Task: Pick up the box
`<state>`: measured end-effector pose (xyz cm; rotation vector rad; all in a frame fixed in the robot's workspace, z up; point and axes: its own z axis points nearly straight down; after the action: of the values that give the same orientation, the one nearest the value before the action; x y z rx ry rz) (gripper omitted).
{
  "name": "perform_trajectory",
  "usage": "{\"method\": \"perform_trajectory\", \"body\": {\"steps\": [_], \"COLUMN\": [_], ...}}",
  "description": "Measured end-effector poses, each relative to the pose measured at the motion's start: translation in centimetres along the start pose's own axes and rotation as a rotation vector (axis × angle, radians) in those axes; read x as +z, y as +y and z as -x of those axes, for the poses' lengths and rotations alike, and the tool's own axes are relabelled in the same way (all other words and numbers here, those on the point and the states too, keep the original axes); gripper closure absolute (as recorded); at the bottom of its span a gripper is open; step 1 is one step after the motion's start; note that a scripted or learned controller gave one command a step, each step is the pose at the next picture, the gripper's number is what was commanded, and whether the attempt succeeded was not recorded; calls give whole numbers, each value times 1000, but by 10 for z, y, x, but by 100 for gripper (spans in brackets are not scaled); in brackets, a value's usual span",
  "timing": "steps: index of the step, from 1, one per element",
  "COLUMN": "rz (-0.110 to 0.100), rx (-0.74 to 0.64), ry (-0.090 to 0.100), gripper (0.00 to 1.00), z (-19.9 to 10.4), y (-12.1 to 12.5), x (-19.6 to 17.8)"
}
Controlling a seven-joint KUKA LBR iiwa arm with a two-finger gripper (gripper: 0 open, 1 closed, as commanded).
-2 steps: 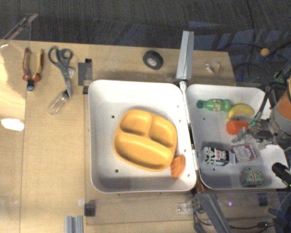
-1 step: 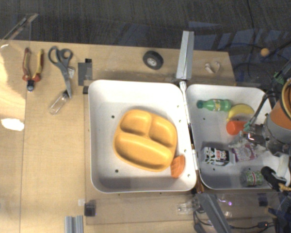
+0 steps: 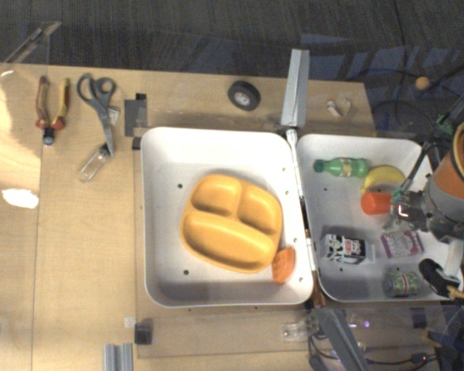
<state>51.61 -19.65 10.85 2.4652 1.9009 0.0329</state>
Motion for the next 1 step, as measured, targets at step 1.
{"method": "perform_trajectory", "body": {"steps": [1], "rz": [-2], "rx": [0], "ry": [0], "gripper": [0], "z": [0], "y": [-1], "x": [1]}}
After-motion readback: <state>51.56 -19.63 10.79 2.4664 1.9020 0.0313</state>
